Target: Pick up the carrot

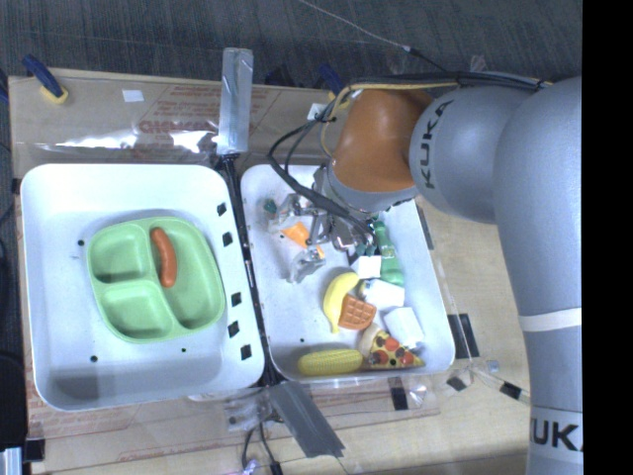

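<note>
"KUKA" lettering (423, 156) on arm (grey)

Your grey arm (514, 166) is reaching in from the right, its orange band (371, 142) bending down above the wrist. Your gripper (305, 237) is hanging low at the far left of the arm's reach, fingers pointing downward and slightly left.

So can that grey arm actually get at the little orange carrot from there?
Probably yes. The gripper hangs right over the carrot in the right bin, and nothing lies on top of it.
</note>
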`<state>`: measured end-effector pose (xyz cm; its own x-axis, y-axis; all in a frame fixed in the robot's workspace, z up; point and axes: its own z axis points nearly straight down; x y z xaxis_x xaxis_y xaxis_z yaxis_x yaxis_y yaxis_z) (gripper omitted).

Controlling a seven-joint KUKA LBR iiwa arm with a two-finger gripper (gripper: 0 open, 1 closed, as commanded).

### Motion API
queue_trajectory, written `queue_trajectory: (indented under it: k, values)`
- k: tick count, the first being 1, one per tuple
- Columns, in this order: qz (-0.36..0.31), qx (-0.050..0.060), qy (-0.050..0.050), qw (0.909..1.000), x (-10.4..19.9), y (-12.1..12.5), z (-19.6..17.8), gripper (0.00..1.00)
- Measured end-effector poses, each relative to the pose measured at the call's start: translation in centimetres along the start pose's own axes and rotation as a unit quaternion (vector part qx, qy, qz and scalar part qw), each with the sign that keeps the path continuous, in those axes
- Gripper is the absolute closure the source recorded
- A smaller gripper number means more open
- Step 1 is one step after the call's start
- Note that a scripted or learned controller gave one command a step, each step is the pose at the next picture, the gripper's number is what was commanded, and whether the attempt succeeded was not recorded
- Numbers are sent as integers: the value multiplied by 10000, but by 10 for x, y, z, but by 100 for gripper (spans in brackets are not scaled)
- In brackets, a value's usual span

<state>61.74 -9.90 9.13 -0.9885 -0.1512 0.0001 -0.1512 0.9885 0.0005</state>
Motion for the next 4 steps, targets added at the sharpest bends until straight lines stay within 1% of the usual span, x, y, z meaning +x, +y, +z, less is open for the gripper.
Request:
queue_trajectory:
  k: [1, 2, 3, 4]
  values:
    - [-16, 7, -29, 10000, -2, 1, -12, 100]
    - [892, 3, -6, 9960, 76, 19, -46, 100]
    - [749, 0, -19, 9972, 129, 79, -103, 100]
    - [115, 4, -11, 9999, 130, -1, -1, 100]
